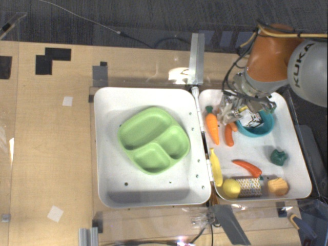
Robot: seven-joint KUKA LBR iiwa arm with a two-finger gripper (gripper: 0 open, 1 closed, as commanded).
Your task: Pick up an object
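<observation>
Hovering gripper [237,113] over tapered carrot [212,128], teal bowl [259,126]; finger state unclear; glossy green divided plate [154,139] alongside.

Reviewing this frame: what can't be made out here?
- Gripper, camera view: its own wrist hangs over it, so whether anything is gripped cannot be told.
- Teal bowl: the gripper covers its left part and contents.
- Small carrot: its top end sits under the gripper.
- Grater-like item: too small to identify.
- Arm: cut off by the right edge.
</observation>
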